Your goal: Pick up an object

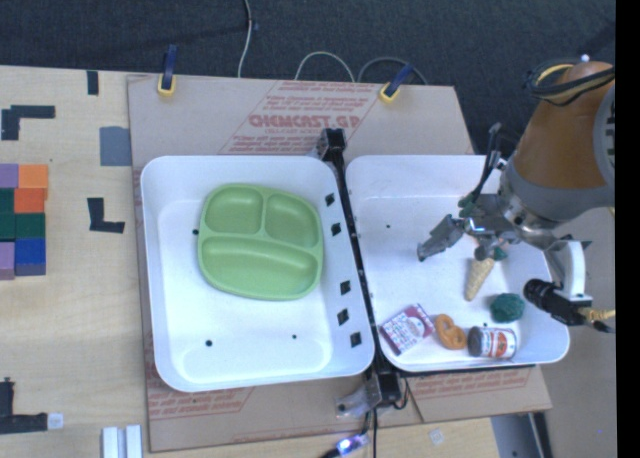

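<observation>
A: Setting: worktop (70,276) of pale wood under a cardboard sheet, with two white bins side by side. Left bin (170,346): one green divided plate (262,242). Right bin (400,196): ice-cream cone (480,274), green ball (507,306), small can (494,342), pretzel (447,331), red-and-white packet (405,329).

B: End effector?

A: End effector (462,234): over the right bin, fingers spread wide, nothing between them. One finger juts left; the cone lies just beside and below it.

B: Nearest candidate, then?

A: The cone, in my judgement. It lies slantwise, so the fingers should straddle its narrow width, not its length, and close near the wider top.

B: Room to move?

A: Right bin: bare floor across the upper and left part, good for approach. Lower right corner crowded; ball and can sit near the rim (560,346). The central divider (345,246) stands well apart.
</observation>
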### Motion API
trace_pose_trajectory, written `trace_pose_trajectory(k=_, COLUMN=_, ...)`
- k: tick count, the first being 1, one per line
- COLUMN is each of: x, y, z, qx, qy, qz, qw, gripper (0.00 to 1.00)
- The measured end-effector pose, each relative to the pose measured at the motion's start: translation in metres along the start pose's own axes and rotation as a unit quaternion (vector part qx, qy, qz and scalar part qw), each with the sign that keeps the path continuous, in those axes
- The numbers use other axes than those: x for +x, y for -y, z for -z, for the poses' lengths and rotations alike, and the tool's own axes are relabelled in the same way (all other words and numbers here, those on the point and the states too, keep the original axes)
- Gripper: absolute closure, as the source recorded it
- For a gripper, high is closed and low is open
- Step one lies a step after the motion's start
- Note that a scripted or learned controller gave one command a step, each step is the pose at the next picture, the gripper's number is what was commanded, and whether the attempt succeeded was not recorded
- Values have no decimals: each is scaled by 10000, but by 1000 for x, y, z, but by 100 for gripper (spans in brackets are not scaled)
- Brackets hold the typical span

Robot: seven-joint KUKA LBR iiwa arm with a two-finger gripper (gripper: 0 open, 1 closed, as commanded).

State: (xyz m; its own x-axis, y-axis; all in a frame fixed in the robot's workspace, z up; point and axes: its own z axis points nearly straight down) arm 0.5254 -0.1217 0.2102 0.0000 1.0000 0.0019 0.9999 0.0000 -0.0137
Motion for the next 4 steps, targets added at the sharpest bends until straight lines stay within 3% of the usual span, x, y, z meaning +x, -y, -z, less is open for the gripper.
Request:
trace_pose_trajectory(k=2, x=-6, y=1, z=-105, qx=1, qy=-4, qz=2, qw=10000, gripper=0)
trace_pose_trajectory(k=3, x=-5, y=1, z=-97, qx=20, qy=-12, qz=14, qw=10000, gripper=100)
trace_pose_trajectory(k=4, x=-3, y=3, z=-59, qx=-44, qy=5, qz=9, qw=10000, gripper=100)
